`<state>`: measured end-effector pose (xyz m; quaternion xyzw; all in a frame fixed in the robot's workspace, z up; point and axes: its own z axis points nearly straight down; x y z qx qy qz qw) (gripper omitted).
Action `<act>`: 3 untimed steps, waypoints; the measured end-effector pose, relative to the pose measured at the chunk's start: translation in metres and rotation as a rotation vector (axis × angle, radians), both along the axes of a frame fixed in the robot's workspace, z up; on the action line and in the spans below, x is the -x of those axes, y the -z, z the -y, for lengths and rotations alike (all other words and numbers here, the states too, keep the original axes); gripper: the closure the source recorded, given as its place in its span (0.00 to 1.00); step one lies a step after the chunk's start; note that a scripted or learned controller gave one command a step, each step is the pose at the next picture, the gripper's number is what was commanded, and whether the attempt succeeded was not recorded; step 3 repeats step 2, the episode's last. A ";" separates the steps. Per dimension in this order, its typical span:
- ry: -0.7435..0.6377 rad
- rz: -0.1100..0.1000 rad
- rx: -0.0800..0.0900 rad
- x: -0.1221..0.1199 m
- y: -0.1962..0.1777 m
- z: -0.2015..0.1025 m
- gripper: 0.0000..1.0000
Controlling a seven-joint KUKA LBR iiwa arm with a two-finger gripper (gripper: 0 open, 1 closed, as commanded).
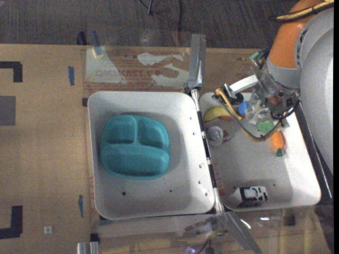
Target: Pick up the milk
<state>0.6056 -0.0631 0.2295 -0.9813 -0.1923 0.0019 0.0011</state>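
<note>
- Looking down on the bench (42, 142), I see the two bins side by side: the left bin (106, 194) holds a teal tray (135, 146), and the right bin (296, 184) holds the small items.
- The arm (288, 41) comes in from the right and hangs over the far end of the right bin.
- Its gripper (262, 115) sits among a clutter of toys: a banana (213, 114), a blue piece (242, 109), a green piece (264, 126) and a carrot (278, 140). I cannot tell how wide it stands or whether it has anything.
- The milk (253, 193) (a small carton, dark and white) lies on its side near the bin's near wall, well apart from the gripper, long axis running left to right.
- My read: the gripper must travel straight toward the near wall, then close across the carton's short side.
</note>
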 end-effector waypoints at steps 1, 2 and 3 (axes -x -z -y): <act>0.182 0.005 0.001 -0.049 -0.004 0.021 1.00; 0.088 0.001 0.000 -0.020 -0.032 0.067 1.00; 0.088 0.001 0.000 -0.020 -0.032 0.067 1.00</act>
